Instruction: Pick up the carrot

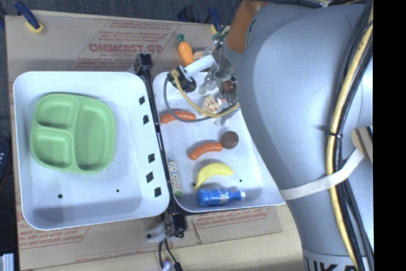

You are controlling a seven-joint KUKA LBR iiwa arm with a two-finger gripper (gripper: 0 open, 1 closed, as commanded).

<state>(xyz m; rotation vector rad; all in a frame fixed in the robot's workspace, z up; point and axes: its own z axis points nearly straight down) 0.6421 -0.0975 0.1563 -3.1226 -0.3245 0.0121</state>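
Arm (304, 105) covers right bin (254, 190); pincer (219, 89) low at its far end, can't tell if clenched. 2 bins, 1 green tray (73, 132), 2 sausages, 1 banana (213, 172), 1 bottle (219, 196). Carrot (185, 52): 1, on far rim, prob. light, stiff, smooth; grab mid-body, across.

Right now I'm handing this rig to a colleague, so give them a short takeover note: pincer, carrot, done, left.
Pincer: low over the far end of the right bin; open or shut cannot be told.
Carrot: lying on the cardboard just beyond the right bin's far rim, outside both bins, not gripped.
Also in the right bin: two sausages, a brown round piece, a banana, a blue bottle. The left bin holds a green tray.
Done: no pick yet.
Left: reach the carrot, grip, lift.
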